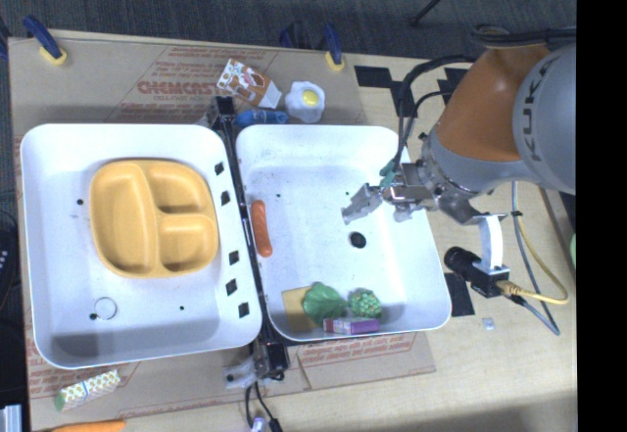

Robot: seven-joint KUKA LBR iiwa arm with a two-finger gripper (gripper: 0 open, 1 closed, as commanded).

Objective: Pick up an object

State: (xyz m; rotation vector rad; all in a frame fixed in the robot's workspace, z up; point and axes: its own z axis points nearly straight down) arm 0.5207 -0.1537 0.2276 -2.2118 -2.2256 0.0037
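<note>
Gripper [359, 209] over right bin [416, 254], finger state unclear, nothing visibly held. Hotdog [261, 227] unpicked; pick not done.

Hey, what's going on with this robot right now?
The arm reaches in from the right, with its gripper over the right bin; nothing shows between its fingers. Toys lie in that bin: an orange carrot-like piece by its left wall, and green items with a purple piece along its near edge. The left bin holds a yellow divided tray.
</note>
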